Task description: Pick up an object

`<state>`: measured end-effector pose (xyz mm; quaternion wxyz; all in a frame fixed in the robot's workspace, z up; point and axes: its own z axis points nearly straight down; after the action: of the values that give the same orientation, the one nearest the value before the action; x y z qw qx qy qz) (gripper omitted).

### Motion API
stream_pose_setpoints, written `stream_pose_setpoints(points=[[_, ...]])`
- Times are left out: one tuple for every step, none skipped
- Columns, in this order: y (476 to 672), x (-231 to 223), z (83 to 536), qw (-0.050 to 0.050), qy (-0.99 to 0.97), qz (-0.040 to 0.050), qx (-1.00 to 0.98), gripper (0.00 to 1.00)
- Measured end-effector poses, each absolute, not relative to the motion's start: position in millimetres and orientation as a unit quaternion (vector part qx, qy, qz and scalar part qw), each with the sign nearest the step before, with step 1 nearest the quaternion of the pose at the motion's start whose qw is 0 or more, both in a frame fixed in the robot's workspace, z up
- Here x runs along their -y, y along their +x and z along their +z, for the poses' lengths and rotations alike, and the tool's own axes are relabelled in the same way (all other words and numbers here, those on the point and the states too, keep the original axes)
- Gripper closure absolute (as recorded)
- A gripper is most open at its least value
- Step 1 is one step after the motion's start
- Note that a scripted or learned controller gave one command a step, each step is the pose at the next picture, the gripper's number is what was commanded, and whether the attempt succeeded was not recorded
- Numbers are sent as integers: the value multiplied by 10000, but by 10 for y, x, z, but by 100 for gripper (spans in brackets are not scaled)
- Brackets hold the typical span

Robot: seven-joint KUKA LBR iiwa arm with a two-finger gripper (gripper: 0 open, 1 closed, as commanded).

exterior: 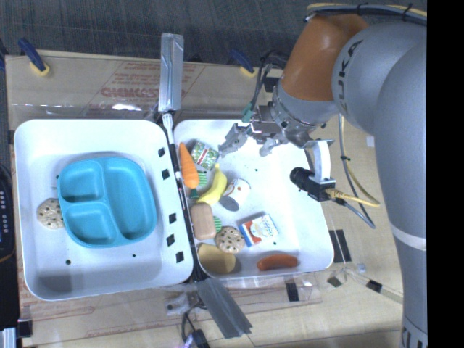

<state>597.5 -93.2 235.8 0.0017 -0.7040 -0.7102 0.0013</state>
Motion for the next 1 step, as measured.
stream_pose_setpoints(points=[[5801,1543,1525,43,-6820,42,7313,0]])
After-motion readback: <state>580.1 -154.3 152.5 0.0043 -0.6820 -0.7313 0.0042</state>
